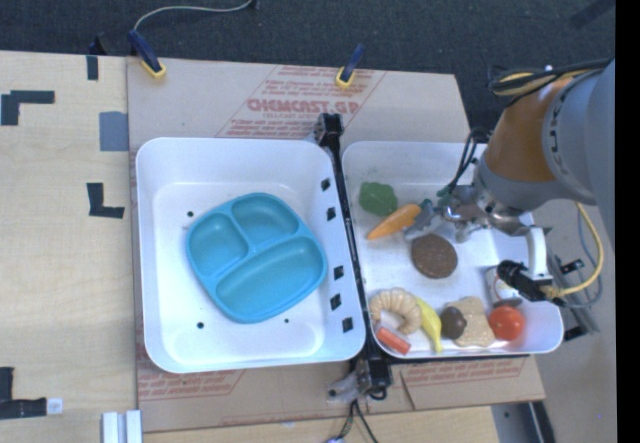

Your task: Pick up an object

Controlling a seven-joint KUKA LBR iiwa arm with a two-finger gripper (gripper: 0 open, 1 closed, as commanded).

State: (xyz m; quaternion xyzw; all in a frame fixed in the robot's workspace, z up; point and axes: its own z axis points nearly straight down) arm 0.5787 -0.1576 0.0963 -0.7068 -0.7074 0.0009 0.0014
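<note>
Nearest camera: food cluster along right bin's 6 o'clock rim — shrimp-like piece (393,306), banana (430,324), small orange strip (394,340), dark lump (453,322), beige piece (476,324), tomato (507,322) at 5 o'clock corner. Brown round patty (434,256) mid-bin, lying flat, apart from the cluster. Carrot (393,221) at 10 o'clock of the patty, tilted, tip toward the divider; green leafy item (377,197) just beside it at 11 o'clock. Gripper (441,211) low over the right bin (420,156), at 12 o'clock of the patty and 3 o'clock of the carrot's thick end, near or maybe touching it. Nothing visibly between the fingers; open or clenched — cannot tell, too small and blurred. Grey arm (560,146) with orange band entering from 3 o'clock. Left bin (160,231) holding a blue sectioned plate (257,256), centred, flat. Both bins on cardboard sheet (290,106), yellow clamps (148,61) on its 12 o'clock edge.
</note>
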